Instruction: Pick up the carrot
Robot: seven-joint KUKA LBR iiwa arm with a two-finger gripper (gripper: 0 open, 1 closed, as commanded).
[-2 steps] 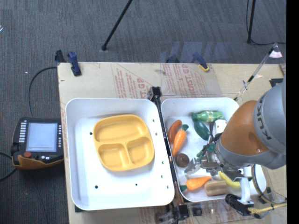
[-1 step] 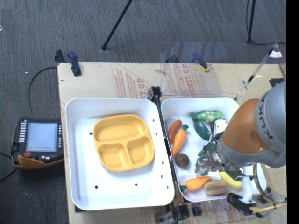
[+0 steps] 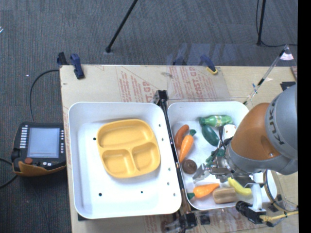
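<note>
- The carrot (image 3: 186,146) lies in the right bin (image 3: 180,111), near its left wall, orange with a green top, and touching or just beside a reddish sausage-like piece (image 3: 181,134).
- A second carrot (image 3: 206,190) lies near the bin's front edge, just below the gripper (image 3: 203,172); either could be the target, and I cannot tell which the program means.
- The gripper hangs low over the crowded bin, between a brown round piece (image 3: 189,166) and the lower carrot. I cannot tell how far open it is, and I see nothing held in it.
- The risk, as I judge it: the things lie packed close, so a descent could strike a neighbour, shove the carrot against the wall, or close on the wrong piece.
- A yellow banana (image 3: 240,186) and a tan piece (image 3: 225,195) crowd the lower carrot's right side, leaving little room there.
- The left bin (image 3: 77,130) holds a yellow divided plate (image 3: 129,147).
- Both bins sit on a counter (image 3: 112,84) covered in cardboard, held with clamps (image 3: 77,66) at the back edge.
- On the dark carpet to the left lies a control pendant (image 3: 41,147) with its cable.
</note>
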